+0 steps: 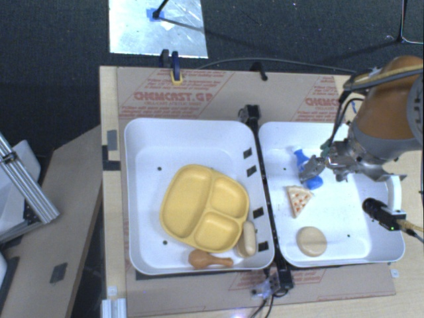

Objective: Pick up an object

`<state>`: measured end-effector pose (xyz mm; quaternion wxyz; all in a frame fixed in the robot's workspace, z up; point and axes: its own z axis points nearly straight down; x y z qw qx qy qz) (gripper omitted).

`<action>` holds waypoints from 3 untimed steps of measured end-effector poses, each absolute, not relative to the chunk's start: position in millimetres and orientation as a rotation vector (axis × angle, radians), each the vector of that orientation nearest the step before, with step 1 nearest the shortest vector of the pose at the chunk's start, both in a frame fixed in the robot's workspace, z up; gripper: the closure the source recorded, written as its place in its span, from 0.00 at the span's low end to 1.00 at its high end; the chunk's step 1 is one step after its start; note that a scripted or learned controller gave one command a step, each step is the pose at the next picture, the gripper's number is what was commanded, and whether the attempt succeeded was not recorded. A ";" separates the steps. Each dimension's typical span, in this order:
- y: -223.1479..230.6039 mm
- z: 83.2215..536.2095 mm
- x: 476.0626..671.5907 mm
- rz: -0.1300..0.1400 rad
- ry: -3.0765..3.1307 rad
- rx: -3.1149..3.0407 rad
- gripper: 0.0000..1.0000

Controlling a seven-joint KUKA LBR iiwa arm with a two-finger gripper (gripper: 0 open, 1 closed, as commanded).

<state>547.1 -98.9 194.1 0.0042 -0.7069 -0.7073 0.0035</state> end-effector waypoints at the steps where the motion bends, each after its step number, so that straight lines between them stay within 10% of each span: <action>1: -98.7 199.9 550.0 -0.001 -2.225 -2.219 0.00; 3: -102.8 114.9 550.9 0.001 -2.221 -2.219 0.00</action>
